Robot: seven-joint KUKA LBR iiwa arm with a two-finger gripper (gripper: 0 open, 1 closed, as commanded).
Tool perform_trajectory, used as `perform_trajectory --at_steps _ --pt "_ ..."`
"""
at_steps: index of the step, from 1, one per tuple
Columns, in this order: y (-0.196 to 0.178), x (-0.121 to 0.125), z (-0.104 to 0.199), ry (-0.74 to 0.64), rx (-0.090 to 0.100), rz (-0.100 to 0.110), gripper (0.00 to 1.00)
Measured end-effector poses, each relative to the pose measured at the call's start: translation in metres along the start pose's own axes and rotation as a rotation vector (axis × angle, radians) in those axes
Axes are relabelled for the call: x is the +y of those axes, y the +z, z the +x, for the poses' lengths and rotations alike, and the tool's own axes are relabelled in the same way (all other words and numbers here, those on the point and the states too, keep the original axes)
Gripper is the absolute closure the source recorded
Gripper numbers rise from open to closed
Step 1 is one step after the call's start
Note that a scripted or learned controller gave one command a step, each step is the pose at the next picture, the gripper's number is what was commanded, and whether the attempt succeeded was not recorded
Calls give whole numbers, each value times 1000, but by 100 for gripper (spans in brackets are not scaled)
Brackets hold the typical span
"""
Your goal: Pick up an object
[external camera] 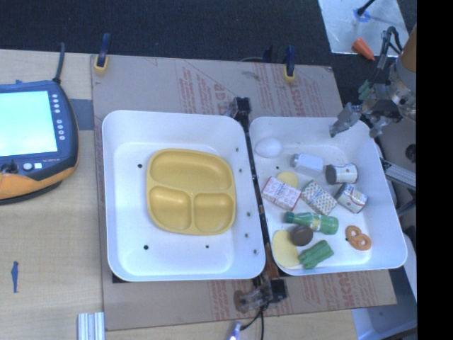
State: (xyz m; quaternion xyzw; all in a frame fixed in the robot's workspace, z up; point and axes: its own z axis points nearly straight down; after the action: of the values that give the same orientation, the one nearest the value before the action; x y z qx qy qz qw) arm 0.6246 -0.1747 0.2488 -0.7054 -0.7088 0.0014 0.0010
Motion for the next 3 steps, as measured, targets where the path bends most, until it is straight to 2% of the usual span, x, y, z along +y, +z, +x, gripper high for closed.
perform_trajectory --at_steps 1,2,3 --pt "91 -15 -37 0 -1 2 0" --pt "141 -18 -34 0 -1 -11 0" --pt "131 -18 -35 -2 -2 -10 100"
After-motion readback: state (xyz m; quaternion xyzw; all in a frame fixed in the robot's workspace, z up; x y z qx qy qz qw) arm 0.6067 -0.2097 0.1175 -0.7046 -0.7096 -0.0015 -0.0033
